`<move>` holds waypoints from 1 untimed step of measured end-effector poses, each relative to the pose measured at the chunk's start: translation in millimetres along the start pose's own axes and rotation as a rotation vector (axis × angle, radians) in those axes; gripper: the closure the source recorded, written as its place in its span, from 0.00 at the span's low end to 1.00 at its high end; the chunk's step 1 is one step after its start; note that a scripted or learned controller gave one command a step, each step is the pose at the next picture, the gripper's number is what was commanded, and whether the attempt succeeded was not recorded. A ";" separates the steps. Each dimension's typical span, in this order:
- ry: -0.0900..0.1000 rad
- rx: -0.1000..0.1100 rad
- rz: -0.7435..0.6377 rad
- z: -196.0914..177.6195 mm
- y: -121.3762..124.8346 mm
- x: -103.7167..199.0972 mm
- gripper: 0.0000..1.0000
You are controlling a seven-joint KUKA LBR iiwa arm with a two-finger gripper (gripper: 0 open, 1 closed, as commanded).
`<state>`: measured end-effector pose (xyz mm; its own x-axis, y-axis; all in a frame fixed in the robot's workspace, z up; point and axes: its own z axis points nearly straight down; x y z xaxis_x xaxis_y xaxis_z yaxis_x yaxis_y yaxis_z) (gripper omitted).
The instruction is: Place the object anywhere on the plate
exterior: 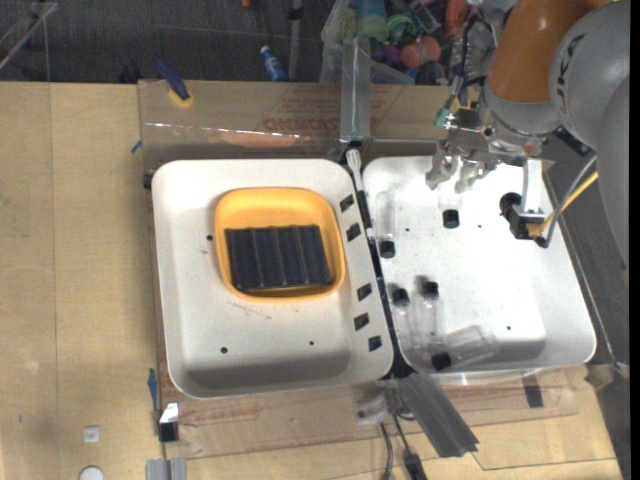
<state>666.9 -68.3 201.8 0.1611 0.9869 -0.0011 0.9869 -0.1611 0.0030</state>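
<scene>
gripper [458, 176] fingers spread, nothing between, near right bin [560, 298] far edge | yellow plate [277, 206] mid left bin [180, 268], black ridged block [277, 258] on it

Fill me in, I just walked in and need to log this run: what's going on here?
The arm's gripper hangs over the back of the right bin, with nothing visible between its fingers. Clear bottles with dark caps lie near that bin's front left. The plate, orange with a dark ridged block on it, sits in the left bin. None of the bottles has reached the plate yet.
</scene>
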 end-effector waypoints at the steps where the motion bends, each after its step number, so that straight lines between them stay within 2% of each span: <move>1: 0.002 0.007 -0.115 17.3 -3.4 15.0 1.00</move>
<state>666.0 -53.0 184.4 0.0472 0.9989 0.0005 0.9989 -0.0472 -0.0044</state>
